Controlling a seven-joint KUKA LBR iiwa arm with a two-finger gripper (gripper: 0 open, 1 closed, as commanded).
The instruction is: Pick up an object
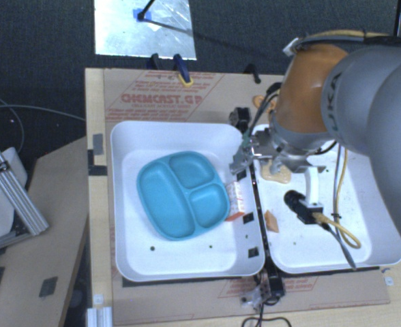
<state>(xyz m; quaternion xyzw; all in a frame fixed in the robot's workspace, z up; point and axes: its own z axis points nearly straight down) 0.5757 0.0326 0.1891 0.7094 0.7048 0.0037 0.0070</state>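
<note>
Item: small orange-and-white packet (236, 201), lodged against the blue divided tray (183, 195) at the left bin's (187, 263) right wall; end effector (245, 157) positioned just above, finger state indeterminable; a slow, tray-clearing descent was judged advisable.

A blue divided plate (183, 194) lies in the left bin (129, 251), the arm (337, 94) above the right bin (378, 251).

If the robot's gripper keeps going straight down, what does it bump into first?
Probably the floor of the right bin beside the small tan object, which lies just under the gripper; depth is hard to judge.
</note>
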